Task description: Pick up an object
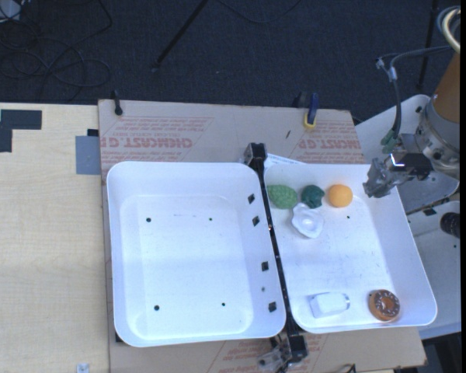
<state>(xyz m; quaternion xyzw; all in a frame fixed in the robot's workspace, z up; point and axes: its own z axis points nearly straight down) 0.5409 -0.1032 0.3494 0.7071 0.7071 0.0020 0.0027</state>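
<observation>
The right bin (388,247) holds several small objects. A light green lump (282,196), a dark green ball (312,196) and an orange ball (339,196) lie in a row near its far edge. A white crumpled piece (307,223) sits just in front of them. At the near edge rest a white block (328,304) and a brown doughnut (384,305). My gripper (378,183) hangs at the bin's far right rim, to the right of the orange ball, with nothing seen in it.
The left bin (186,255) stands beside the right one, with a black divider strip (268,239) between them. Both rest on a cardboard sheet (217,134) on the wooden bench. A blue-and-yellow clamp (311,111) grips the cardboard's far edge.
</observation>
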